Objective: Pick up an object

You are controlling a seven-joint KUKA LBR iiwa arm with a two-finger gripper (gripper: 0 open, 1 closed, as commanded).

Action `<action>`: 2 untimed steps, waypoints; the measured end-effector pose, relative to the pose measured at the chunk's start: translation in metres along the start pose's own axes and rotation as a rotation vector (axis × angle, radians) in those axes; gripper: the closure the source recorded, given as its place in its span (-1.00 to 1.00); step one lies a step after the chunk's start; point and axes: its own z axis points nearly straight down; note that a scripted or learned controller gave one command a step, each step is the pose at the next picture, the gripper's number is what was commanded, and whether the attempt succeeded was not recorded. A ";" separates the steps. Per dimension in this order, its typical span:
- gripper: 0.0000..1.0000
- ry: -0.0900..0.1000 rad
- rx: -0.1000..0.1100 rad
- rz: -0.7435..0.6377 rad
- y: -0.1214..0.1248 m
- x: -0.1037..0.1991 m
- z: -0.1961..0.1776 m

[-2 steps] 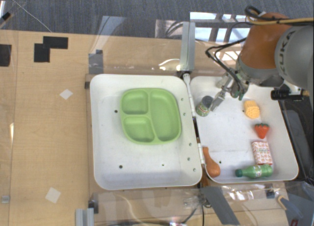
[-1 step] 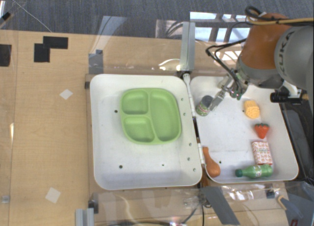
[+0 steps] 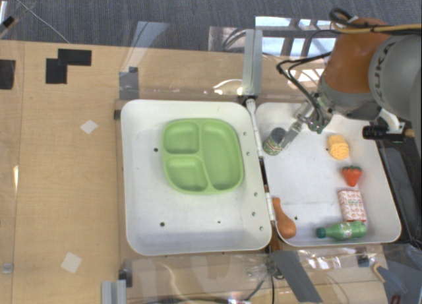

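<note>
Gripper (image 3: 275, 142) at the end of the grey arm hangs low over the upper left corner of the right bin (image 3: 310, 194), close to the divider between the two bins. Whether it is spread or pressed together cannot be told from this slant.

No object shows beneath or against it. The nearest candidates lie well apart to its right: a yellow corn piece (image 3: 338, 147), and below that a strawberry (image 3: 352, 175). Farther toward the front rim sit a small red-and-white carton (image 3: 351, 205), a green bottle (image 3: 341, 231) on its side, and an orange drumstick-like piece (image 3: 283, 221) against the divider.

To pick well, the arm likely needs to travel right and centre over one isolated item, such as the corn, before descending. The green plate (image 3: 201, 155) occupies the left bin (image 3: 142, 184).
</note>
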 end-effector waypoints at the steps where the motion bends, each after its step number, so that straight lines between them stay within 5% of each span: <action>1: -1.00 0.039 0.018 0.009 -0.004 0.015 0.025; 2: -1.00 0.042 0.023 0.122 -0.031 0.055 0.034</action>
